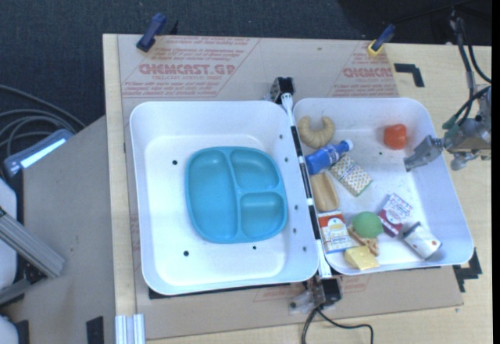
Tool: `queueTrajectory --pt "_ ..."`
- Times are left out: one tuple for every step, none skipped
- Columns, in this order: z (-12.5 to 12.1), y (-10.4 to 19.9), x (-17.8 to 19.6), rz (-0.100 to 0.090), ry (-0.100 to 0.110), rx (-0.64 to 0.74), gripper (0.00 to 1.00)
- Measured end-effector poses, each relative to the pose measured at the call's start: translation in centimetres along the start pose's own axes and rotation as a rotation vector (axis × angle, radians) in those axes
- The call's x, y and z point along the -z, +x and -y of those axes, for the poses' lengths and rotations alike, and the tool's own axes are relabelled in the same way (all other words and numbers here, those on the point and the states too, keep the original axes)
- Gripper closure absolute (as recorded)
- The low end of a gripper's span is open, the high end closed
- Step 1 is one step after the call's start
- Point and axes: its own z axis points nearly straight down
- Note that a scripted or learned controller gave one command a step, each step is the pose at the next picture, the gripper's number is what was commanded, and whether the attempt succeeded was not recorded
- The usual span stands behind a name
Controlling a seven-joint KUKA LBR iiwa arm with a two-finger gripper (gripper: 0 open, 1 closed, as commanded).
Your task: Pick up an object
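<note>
Left bin (148,178): one blue divided plate (234,194), lying flat at the centre.

Right bin (437,178), from its left wall: croissant (316,130) at the top; blue bottle (324,156) tilted below it; tan bread stick (323,192) along the wall; patterned packet (351,176) just beside; red-and-white carton (334,231); yellow cheese wedge (362,258) near the front; green ball (366,224) touching neighbours; red-labelled packet (396,209); white tube (420,239); red-orange block (395,136) standing apart at the top.

Gripper (424,155): above the right bin's right rim, holding nothing; jaw state cannot be told.
</note>
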Motion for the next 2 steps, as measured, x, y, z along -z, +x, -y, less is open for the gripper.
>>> queueTrajectory --pt "-4.4 -3.5 -11.0 -0.002 0.005 -0.001 0.0" --pt "-11.6 0.0 -15.9 -0.002 0.001 0.001 0.0"
